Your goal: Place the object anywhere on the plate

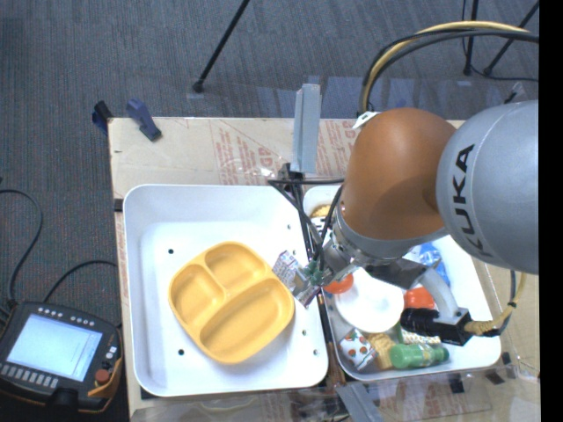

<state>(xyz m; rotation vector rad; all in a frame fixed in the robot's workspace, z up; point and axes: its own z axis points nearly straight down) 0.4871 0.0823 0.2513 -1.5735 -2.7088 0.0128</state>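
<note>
We see the arm (457, 192) reaching in from the right, its orange band bulking over the divide between the two bins. The gripper (310, 278) sits low at that divide, beside the right edge of the left bin (141, 236); we cannot tell how it stands. A small crinkled object (286, 265), silvery with print, lies just beside the gripper at the plate's right rim; whether it touches the plate or is gripped, we cannot tell. The yellow plate (230, 300), three compartments, lies flat in the left bin, tilted diagonally. The right bin (489, 345) holds a clutter: a white disc (371, 304), a green bottle (415, 355), something red-orange (420, 297). A handheld control screen (53, 345) rests on the floor, lower left.
</note>
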